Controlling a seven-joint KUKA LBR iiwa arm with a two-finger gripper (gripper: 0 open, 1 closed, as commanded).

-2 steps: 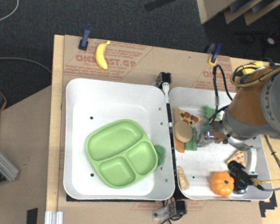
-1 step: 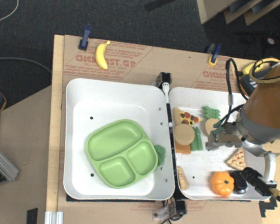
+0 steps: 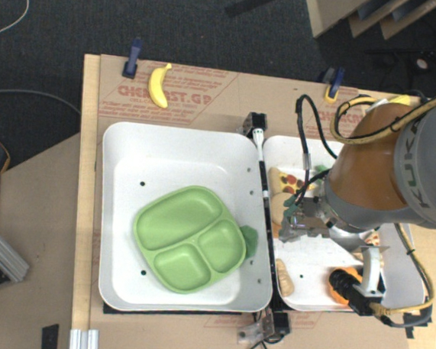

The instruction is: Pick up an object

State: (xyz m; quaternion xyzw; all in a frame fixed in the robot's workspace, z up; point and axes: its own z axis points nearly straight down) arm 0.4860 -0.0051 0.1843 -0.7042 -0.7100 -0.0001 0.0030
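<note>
Wide view first: the brown cardboard-topped tabletop (image 3: 210,92) carries everything. The grey arm (image 3: 388,163), orange band showing, comes in from the right and hangs over the right bin (image 3: 317,264). The left bin (image 3: 129,146) sits just beside it, their walls touching down the middle.

In the left bin lies a light green plate (image 3: 189,236), flat, split into three compartments, rounded at the corners, set a bit askew toward the near right corner. A darker green scrap (image 3: 250,242) peeks out at its right edge; what it is, I can't say.

Over to the end effector (image 3: 294,222): it's low in the right bin, close to the left wall. Apart or together? Can't tell from up here, and nothing is seen gripped.

A yellow banana (image 3: 160,84) lies on the tabletop beyond the left bin, outside both bins.

Smaller pieces in the right bin: an orange thing (image 3: 338,283) near the front, a small tan piece (image 3: 283,279) by the front left corner, and a pale thing with red and yellow marks (image 3: 285,182) toward the back, partly hidden by cables.
</note>
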